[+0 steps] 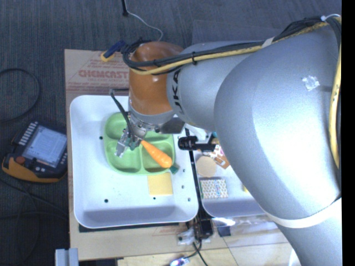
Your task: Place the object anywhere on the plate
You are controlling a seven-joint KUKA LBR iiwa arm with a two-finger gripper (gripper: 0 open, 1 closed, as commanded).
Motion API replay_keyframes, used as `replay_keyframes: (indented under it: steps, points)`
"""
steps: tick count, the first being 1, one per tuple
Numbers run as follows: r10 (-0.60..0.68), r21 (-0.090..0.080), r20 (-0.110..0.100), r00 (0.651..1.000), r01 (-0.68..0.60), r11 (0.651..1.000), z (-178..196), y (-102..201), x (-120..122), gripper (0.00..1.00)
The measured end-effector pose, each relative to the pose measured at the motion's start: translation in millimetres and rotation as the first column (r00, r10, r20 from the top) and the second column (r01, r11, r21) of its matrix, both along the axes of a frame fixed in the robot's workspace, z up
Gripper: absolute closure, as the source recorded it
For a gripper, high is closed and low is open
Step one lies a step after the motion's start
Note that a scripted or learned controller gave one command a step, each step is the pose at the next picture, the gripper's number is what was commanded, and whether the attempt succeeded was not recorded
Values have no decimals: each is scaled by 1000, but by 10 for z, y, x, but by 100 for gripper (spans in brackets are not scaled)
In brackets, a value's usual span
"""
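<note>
My tool hangs over the left compartment of the green plate; I cannot tell its state from this slant. The carrot lies just beside it, across the plate's right side, its green tip toward the rim. It seems to rest on the plate already, so the placing looks done, with only my retreat left. A yellow square sits in the left bin nearby.

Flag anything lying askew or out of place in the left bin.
The carrot lies slantwise across the green plate, its tip overhanging the plate's rim. A yellow square sits off the plate on the bin floor.
</note>
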State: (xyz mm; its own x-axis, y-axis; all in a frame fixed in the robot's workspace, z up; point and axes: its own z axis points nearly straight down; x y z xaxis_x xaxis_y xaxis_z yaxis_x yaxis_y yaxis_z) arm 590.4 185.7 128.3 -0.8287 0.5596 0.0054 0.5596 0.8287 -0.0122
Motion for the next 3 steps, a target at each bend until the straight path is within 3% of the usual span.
replay_keyframes:
  steps: [1, 2, 3]
  points:
    - [-29, 11, 18, 999, 28, 1000, 767, 470, -315, 100]
    - [-29, 6, 13, 1000, 28, 1000, 824, 457, -321, 100]
    - [-29, 6, 12, 1000, 29, 1000, 818, 456, -323, 0]
